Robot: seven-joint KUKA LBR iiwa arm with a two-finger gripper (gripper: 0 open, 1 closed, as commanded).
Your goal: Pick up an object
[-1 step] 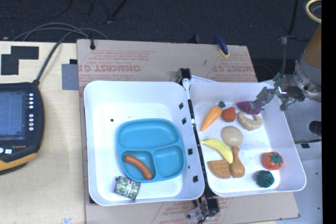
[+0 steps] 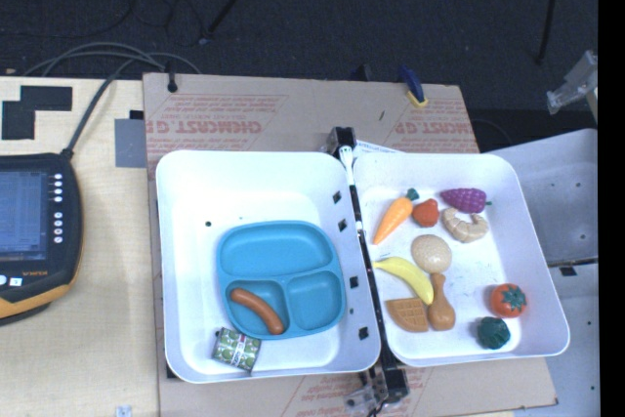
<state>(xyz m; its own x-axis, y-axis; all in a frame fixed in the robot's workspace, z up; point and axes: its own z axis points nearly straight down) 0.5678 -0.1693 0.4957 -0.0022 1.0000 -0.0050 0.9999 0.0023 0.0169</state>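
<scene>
Two white bins sit side by side. The left bin (image 2: 195, 173) holds a blue divided plate (image 2: 278, 254) with a brown sausage (image 2: 256, 310) in its near-left compartment. A green and white packet (image 2: 237, 349) lies at that bin's front. In the right bin (image 2: 520, 183) lie several toy foods: a carrot (image 2: 393, 218), a small red fruit (image 2: 426, 212), purple grapes (image 2: 464, 199), a beige ring-shaped piece (image 2: 465, 227), a pale egg-shaped piece (image 2: 431, 253), a banana (image 2: 407, 276), a drumstick (image 2: 441, 304), a waffle (image 2: 407, 314), a tomato (image 2: 507, 300) and a green piece (image 2: 493, 333).
The bins rest on a cardboard sheet (image 2: 293, 112) with a blue clip (image 2: 414, 85) at its far edge. A teach pendant (image 2: 29, 229) lies on the bench at the left. A grey metal plate (image 2: 566, 200) borders the right bin. Cables cross the dark floor behind.
</scene>
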